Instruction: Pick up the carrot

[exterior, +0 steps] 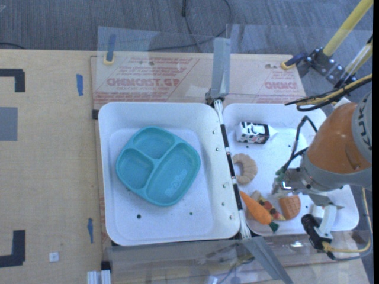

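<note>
The orange toy carrot (256, 206) lies slantwise in the right white bin (349, 220), close to that bin's near left corner, its tip pointing up toward the divider between the bins. Beside it on the right sit small mixed toy pieces (271, 208) and a tan bread-like piece (289, 206). Above these rests a beige ring-shaped pastry toy (245, 167), and a black-and-white carton (253, 132) stands near the far edge. The gripper (285, 185) hangs over the bin just above the bread-like piece; whether it is apart or together cannot be told. The left white bin (118, 223) holds a teal divided plastic plate (157, 165).
</note>
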Motion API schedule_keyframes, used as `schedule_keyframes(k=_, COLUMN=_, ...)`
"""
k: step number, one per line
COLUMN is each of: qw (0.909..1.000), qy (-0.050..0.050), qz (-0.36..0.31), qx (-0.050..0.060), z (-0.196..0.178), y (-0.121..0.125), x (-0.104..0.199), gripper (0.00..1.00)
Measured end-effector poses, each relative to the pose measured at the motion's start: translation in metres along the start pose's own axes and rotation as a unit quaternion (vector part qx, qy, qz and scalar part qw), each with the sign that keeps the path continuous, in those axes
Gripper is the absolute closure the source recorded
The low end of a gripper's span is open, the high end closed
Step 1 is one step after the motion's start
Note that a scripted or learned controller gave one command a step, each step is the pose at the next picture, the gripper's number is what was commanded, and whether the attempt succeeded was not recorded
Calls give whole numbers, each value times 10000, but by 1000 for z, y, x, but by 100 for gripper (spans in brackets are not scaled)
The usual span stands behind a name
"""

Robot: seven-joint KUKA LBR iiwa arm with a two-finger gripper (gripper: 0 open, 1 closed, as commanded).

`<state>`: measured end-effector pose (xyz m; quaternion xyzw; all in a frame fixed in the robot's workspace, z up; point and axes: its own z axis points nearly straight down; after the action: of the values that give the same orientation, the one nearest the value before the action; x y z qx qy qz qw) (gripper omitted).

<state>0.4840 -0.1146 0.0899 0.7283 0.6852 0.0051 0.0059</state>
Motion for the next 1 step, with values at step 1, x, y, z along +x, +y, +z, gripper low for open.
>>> schedule_keyframes(k=1, qw=9925, qy=-20, qz=1220, qx=-12, z=0, y=-1, x=10, gripper=100)
